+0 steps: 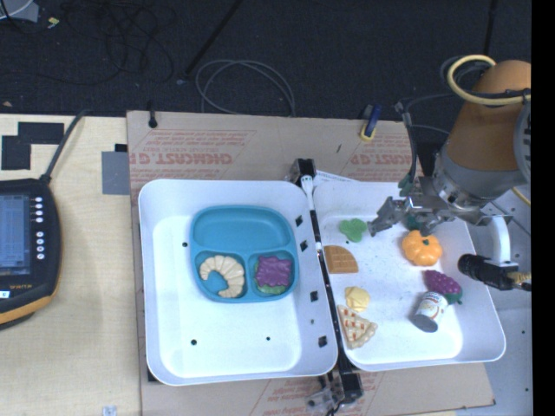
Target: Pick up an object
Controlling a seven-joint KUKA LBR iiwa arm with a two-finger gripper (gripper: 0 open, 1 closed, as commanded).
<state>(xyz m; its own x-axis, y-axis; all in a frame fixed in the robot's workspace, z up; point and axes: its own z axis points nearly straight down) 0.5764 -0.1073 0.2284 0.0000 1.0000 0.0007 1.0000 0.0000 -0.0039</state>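
Observation:
The right bin (473, 341) holds several toy foods: an orange pumpkin (421, 248), a green leafy piece (352, 229), a brown bread slice (339, 259), a small yellow piece (356, 298), a pizza slice (356, 327), a tin can (427, 311) lying tilted, and purple grapes (442, 283). My gripper (401, 222) hangs over the back of this bin, between the green piece and the pumpkin. Its fingers are spread, with nothing between them. The pumpkin sits just below and right of the fingertips.
In the left bin (165, 336) a blue divided tray (243, 232) holds a croissant (223, 274) and a purple bunch (274, 271). A teach pendant (17, 241) lies on the bench at far left. Cables run along the dark back. A black fitting (486, 269) overhangs the right bin's edge.

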